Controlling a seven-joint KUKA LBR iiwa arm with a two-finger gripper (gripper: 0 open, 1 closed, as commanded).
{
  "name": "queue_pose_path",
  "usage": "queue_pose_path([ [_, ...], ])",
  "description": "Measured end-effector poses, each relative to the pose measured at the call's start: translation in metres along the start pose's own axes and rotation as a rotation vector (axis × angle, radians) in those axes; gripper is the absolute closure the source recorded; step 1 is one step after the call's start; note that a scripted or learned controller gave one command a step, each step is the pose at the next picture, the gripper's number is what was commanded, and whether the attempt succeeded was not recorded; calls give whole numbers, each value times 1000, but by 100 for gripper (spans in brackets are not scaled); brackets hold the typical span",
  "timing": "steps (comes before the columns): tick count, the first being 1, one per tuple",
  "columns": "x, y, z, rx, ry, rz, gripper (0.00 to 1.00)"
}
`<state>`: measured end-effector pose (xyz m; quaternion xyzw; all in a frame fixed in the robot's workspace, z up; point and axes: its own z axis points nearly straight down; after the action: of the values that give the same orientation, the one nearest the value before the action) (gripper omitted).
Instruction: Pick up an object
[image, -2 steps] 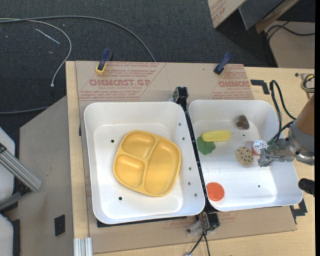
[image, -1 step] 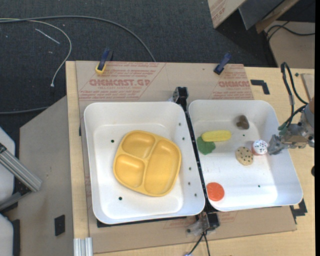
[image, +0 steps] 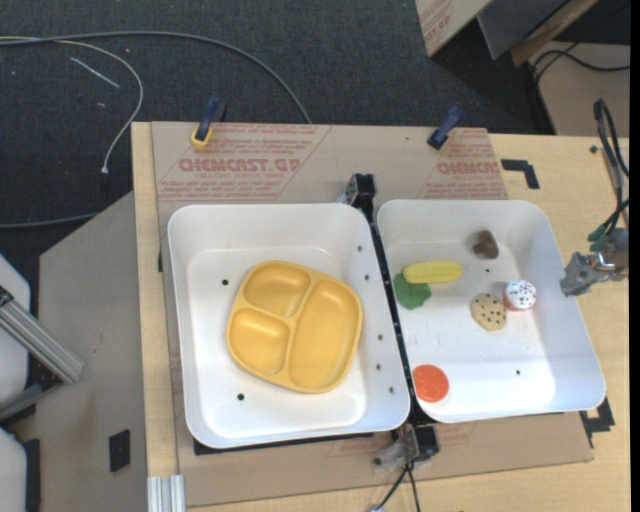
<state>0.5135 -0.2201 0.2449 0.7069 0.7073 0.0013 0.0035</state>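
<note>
Right bin (image: 560, 330) holds candidate objects, loose and apart, so any is reachable: yellow piece (image: 433, 271), green piece (image: 411, 291), cookie (image: 489, 312), orange disc (image: 431, 383); left bin (image: 190, 300) holds yellow divided tray (image: 295, 325); gripper (image: 585, 272) at right rim — jaw state cannot be told; cardboard-covered worktop (image: 270, 160), dark carpet beyond.

Two white bins sit side by side: a left bin (image: 190, 300) and a right bin (image: 560, 330). The left one has one yellow tray (image: 295, 325) with three compartments. The right one has six small things: one brown lump (image: 485, 243), one yellow piece (image: 433, 271), one green piece (image: 411, 292), one cookie (image: 489, 312), one white dotted ball (image: 520, 294) and one orange disc (image: 431, 382). Two blue clamps (image: 207, 119) grip the worktop's far edge.
</note>
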Motion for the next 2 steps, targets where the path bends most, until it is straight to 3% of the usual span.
queue_pose_path([
  [1,0,1,-8,3,2,-1,100],
  [2,53,-7,-6,9,6,-4,100],
])
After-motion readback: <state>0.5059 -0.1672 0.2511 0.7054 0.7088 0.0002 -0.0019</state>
